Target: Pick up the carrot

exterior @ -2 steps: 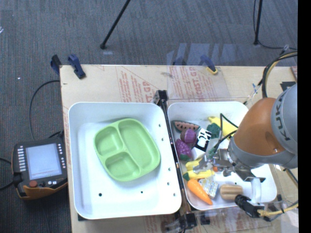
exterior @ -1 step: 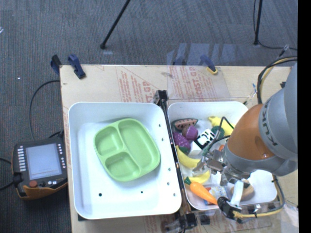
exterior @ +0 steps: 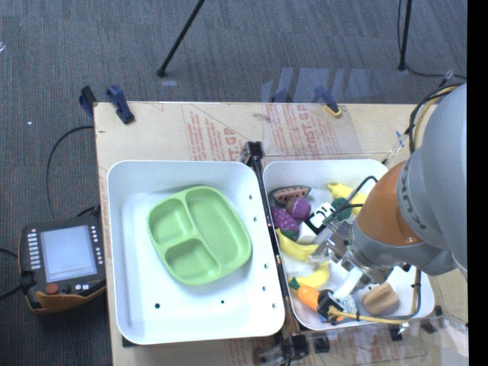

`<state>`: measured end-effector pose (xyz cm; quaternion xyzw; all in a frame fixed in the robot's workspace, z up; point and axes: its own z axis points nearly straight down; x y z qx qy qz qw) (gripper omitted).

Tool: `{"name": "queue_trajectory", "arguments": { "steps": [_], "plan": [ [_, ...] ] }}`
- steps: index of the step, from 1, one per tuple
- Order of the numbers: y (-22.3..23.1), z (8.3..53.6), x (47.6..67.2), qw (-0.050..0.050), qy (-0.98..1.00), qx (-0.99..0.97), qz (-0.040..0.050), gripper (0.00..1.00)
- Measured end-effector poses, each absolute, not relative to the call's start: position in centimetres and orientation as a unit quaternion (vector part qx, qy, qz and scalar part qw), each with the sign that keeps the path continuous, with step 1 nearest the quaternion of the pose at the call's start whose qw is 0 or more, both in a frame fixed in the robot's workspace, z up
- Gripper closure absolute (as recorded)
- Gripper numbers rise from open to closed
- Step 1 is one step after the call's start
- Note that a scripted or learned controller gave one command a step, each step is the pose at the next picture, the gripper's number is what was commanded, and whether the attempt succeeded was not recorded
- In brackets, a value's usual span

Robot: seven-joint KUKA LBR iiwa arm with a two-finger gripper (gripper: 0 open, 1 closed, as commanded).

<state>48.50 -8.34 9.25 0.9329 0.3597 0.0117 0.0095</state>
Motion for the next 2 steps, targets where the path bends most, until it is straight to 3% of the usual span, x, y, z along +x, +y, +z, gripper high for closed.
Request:
{"name": "queue_trajectory", "arguments": {
  "steps": [1,2],
  "plan": [
    [-8.0,11.1,47.5,-0.003,0.443,0.897,-0.0028,0.0],
    [-8.6,9.1,47.7,-0.001,0.316,0.949,0.0012,0.0]
  ]
}}
